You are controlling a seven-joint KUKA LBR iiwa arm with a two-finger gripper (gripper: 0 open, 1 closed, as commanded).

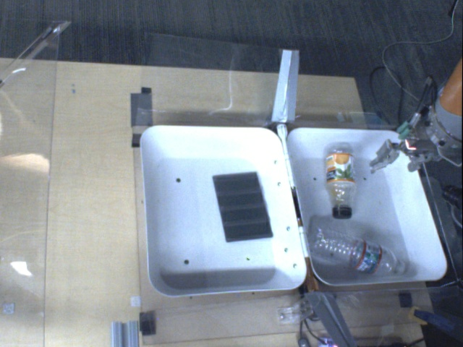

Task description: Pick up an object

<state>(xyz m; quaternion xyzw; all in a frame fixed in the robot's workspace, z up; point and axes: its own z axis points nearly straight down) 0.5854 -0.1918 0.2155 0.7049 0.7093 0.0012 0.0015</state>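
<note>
In the right bin (427,215) a small bottle (339,178) with an orange and green label and a black cap lies lengthwise, cap toward the front. A clear plastic bottle (356,252) with a coloured label lies on its side near the bin's front wall. A black ribbed rectangular pad (242,206) rests flat in the middle of the left bin (166,194). My gripper (396,160) hangs over the right bin's back right part, to the right of the small bottle and apart from it. It is open, with nothing between its fingers.
A metal post (286,85) stands upright behind the seam where the two bins meet. Cables (405,56) trail across the floor at the back right. Bare wooden bench (72,194) stretches to the left of the bins.
</note>
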